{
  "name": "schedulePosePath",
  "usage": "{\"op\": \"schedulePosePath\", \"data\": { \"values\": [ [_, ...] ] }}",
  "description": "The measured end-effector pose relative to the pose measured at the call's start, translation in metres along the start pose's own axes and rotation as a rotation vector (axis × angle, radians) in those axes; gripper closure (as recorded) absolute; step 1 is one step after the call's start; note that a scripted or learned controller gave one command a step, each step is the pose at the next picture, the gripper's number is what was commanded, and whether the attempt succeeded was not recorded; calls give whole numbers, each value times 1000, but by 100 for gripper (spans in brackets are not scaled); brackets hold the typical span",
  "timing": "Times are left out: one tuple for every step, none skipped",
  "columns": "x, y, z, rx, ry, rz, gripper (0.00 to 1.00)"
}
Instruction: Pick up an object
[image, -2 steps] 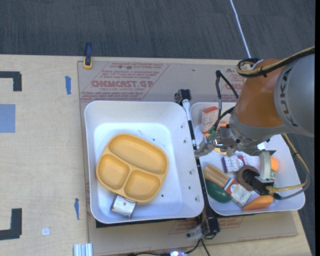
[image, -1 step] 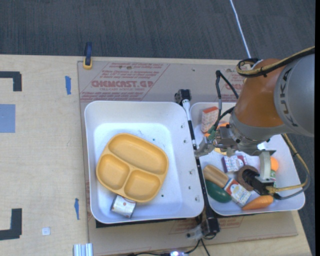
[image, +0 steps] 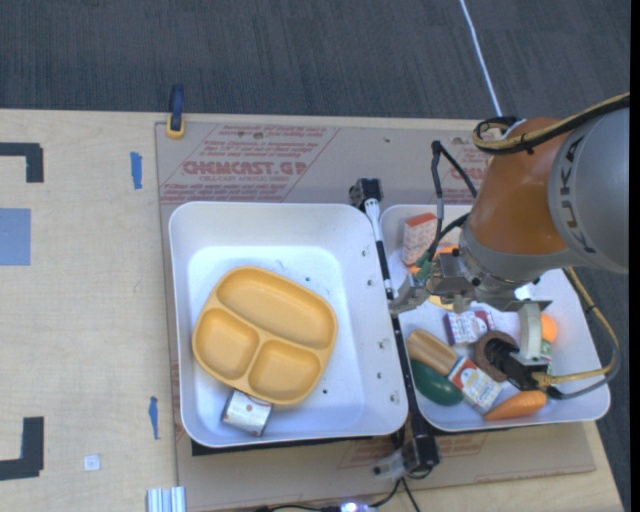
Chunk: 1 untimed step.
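My gripper (image: 436, 281) hangs below the orange wrist band over the left half of the right bin (image: 590, 400). Just under and beside it lie a pink-and-white packet (image: 465, 325), a tan bread-like piece (image: 432, 350) and a dark green item (image: 437, 385). A small white-and-orange carton (image: 419, 235) stands at the bin's far left. Toward the front are a brown ring (image: 495, 352), a red-and-white packet (image: 476, 385) and an orange carrot (image: 517, 405). The wrist hides the middle of this bin. I see nothing held.
The left bin (image: 190, 240) holds a yellow three-compartment plate (image: 265, 333) and a small silver box (image: 246, 412) at its front. The two bins meet at a shared rim with a black clamp (image: 367, 190). Cables loop around the arm at the right.
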<state>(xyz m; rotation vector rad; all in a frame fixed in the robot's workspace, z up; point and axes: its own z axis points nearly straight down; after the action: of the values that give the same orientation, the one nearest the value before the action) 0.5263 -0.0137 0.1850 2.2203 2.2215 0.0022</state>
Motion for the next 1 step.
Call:
{"op": "schedulePosePath", "data": {
  "values": [
    [0, 0, 0, 0, 0, 0, 0]
  ]
}}
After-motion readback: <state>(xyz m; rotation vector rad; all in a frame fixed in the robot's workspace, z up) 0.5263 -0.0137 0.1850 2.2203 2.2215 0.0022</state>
